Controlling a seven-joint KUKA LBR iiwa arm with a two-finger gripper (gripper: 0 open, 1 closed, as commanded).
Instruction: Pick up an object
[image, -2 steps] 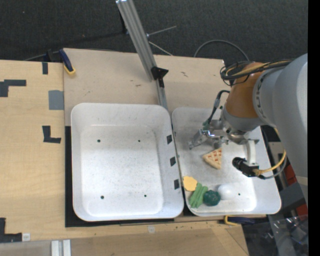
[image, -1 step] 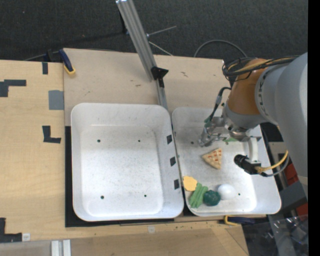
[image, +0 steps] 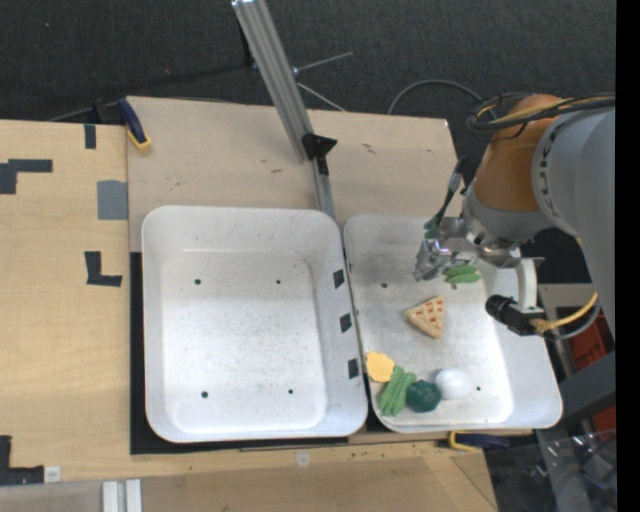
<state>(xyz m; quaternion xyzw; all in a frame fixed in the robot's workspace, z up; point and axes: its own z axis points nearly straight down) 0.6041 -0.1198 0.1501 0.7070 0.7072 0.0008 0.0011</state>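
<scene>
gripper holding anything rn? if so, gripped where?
Cannot tell. The end effector sits low in the right bin, with a small green object right beside it, but a hold isn't visible.

wedge (image: 427, 318): tan-yellow triangle with a red grid on its face, lying flat near the middle of the right bin (image: 520, 410), apart from the other items.
green piece (image: 462, 273): small, flat, bright green, just under the gripper (image: 432, 262) at the bin's upper part; whether it is gripped cannot be told.
orange piece (image: 379, 367): small, rounded, yellow-orange, at the bin's left wall, touching the green stalks.
green stalks (image: 397, 391): light-green bundle, lying slantwise near the front left corner.
dark green lump (image: 423, 396): round, bumpy, between stalks and ball.
ball (image: 452, 382): white, round, just beside the lump.
</scene>
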